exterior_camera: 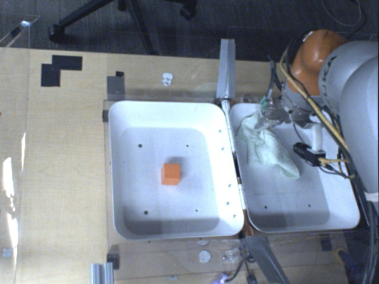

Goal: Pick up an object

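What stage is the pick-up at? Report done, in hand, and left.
Done: the arm has reached over the right bin. In hand: the claw is at the pale cloth, though a grip cannot be confirmed. Left: lifting it. The orange cube sits in the left bin.

1. The surface (59,158) is pale wood, seen from above at a slant.
2. 2 shallow white bins rest on it side by side, touching: the left bin (121,158) and the right bin (308,212).
3. A black L-shaped mark (58,69) lies flat near the far left corner.
4. A small white scrap (167,78) sits behind the left bin.
5. A grey upright post (225,70) stands at the far edge, between the bins.
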`<state>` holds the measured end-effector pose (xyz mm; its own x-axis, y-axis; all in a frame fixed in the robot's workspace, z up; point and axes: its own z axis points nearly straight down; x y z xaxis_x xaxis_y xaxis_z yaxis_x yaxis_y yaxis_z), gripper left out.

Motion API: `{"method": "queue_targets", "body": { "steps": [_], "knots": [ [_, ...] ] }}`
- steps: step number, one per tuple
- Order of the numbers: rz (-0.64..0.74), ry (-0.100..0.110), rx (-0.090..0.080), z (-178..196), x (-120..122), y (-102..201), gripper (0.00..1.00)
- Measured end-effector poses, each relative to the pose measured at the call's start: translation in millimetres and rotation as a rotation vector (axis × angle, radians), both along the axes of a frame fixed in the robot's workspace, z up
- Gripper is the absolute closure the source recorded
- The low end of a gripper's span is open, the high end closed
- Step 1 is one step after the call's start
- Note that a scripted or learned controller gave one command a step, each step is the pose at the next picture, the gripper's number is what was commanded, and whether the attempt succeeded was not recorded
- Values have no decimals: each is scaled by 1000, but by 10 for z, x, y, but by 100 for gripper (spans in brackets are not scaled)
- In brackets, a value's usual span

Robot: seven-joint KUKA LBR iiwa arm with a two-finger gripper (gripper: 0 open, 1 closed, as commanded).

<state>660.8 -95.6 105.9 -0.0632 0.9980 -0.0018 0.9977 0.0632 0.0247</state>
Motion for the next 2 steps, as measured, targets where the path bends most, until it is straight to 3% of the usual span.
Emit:
{"method": "queue_targets", "body": {
  "steps": [1,2],
  "knots": [
    [-266,20,3,1170,87,425,100],
    [-412,23,5,839,81,456,100]
  ]
}}
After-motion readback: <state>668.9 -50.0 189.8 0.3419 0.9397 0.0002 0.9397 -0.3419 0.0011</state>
